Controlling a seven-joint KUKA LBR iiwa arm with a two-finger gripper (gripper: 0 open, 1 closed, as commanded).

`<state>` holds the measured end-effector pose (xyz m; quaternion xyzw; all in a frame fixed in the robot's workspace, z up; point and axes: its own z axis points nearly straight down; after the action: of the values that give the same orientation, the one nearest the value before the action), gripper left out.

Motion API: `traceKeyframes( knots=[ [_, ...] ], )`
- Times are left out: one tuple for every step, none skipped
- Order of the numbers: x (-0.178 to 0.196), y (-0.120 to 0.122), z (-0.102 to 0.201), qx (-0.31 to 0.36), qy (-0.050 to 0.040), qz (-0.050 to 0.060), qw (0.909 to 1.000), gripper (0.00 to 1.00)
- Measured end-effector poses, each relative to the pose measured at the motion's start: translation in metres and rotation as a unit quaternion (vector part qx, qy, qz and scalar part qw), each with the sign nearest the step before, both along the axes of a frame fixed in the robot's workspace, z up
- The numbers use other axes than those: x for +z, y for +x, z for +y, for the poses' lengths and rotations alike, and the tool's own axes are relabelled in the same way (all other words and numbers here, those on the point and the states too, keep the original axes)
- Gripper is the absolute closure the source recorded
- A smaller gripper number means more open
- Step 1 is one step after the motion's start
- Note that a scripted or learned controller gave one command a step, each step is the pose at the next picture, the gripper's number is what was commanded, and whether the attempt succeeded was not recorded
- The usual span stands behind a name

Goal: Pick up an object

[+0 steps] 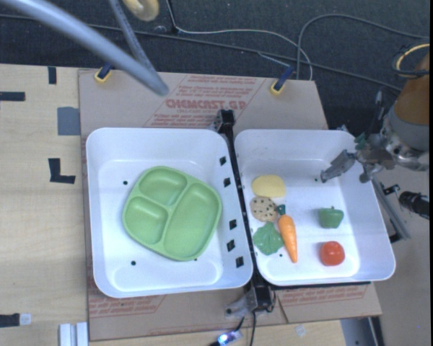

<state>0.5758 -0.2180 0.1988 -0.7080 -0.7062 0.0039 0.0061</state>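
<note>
Several toy foods lie in the right bin (310,144): a yellow piece (268,187), a brown cookie (263,208), an orange carrot (288,238), a leafy green piece (268,241), a green pepper (331,217) and a red tomato (333,253). My gripper (343,177) hangs over the bin's upper right part, above and slightly right of the green pepper. It is open with nothing between its fingers. One finger (333,169) slants down to the left. The orange-banded wrist (414,99) reaches in from the right.
The left bin (101,193) holds a green divided plate (173,212). A black divider (234,193) runs between the bins. Both stand on a cardboard sheet (202,96) with cables behind it. A grey pole (72,24) crosses the upper left.
</note>
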Motion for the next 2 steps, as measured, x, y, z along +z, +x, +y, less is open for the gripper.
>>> traceKeyframes(
  knots=[
    [0.007, 0.003, 0.000, 0.002, -0.0015, -0.006, 1.0000, 0.00],
    [-0.037, 0.006, 0.006, 0.002, -0.0016, -0.005, 1.0000, 0.00]
  ],
)
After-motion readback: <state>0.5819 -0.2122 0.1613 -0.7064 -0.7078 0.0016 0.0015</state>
